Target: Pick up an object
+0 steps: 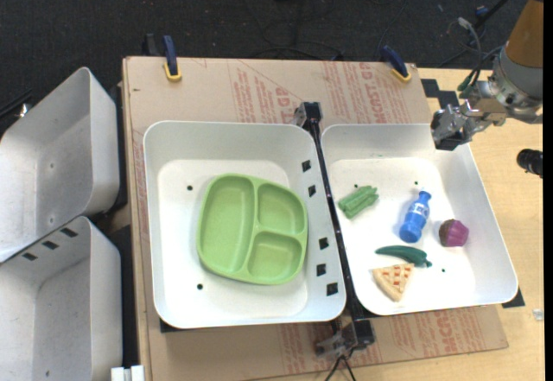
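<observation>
Toys scattered loose across the right bin (484, 189), none touching, probably tipped in at random so each offers its own grasp. Blue bottle (416, 216) near bin centre, leaning toward one o'clock. Green bean bundle (358, 200) off at its ten o'clock. Purple plum-like lump (454, 233) just beside at four o'clock. Dark green pepper (404, 256) lying flat at six o'clock of the bottle, and a pizza slice (393, 281) right below that, near the bin's front wall. Any of the five could serve as the pick; none claimed yet.

Gripper (448, 130) hanging over the bin's far right corner, at one o'clock from the bottle, well apart from every toy. Nothing visible between its tips; open or closed, cannot tell from this angle, too dark and too small. Looks parked high, likely clear of the bin so the camera gets an unblocked look before a descent.

Left bin (164, 198) carrying a green divided plate (253, 230), three compartments, sitting flat and slightly turned, plausibly just another candidate.

Underneath, a brown printed board (233, 90) clamped at twelve o'clock by two blue-and-yellow clamps (172, 59), keeping both bins from sliding. Pale wooden table (527, 224) at three o'clock. Two spare white bins (52, 198) stacked off at nine o'clock. Dark floor (86, 8) with cables beyond.
</observation>
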You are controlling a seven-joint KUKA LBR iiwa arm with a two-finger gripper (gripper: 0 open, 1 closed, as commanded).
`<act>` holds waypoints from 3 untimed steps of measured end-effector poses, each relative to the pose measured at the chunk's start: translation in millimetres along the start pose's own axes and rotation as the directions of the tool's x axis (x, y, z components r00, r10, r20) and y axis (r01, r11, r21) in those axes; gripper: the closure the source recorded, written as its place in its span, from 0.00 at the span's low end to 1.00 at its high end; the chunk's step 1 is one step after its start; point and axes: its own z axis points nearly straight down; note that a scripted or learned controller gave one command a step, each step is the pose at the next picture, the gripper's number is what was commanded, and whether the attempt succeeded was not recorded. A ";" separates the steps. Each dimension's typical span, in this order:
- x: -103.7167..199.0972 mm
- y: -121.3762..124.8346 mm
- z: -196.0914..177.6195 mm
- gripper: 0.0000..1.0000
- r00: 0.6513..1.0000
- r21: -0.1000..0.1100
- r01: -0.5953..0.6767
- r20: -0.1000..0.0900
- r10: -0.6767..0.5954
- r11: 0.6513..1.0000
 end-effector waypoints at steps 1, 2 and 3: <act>-0.2 1.3 -28.4 1.00 1.000 0.002 0.000 -0.001 0.000 1.000; 53.2 -17.1 -15.6 1.00 1.000 0.010 0.004 -0.004 -0.004 1.000; 112.5 -33.9 -20.0 1.00 1.000 0.008 0.004 -0.004 -0.004 1.000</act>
